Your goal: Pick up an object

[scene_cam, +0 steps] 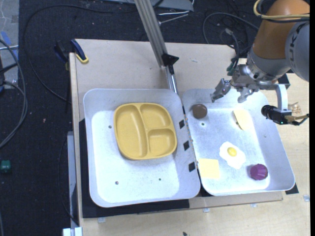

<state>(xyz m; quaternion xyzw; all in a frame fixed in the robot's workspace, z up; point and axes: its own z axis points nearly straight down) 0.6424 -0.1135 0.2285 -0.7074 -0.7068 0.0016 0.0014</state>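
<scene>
brown round piece (199,111) lies at the right bin's (275,154) upper left corner, near the gripper (230,91), down and to its left. gripper hangs over the bin's top edge, fingers spread apart, holding nothing. fried egg (232,154), cheese slice (209,168) and purple piece (258,171) sit lower, well apart.

Both bins (98,146) look like matt white plastic, the divided yellow tray (145,130) smooth plastic, the bench (123,63) pale wood.

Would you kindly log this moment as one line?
pincer: open, above right bin's far edge, nothing held | right bin: brown ball, egg, purple ball | left bin: tray
</scene>
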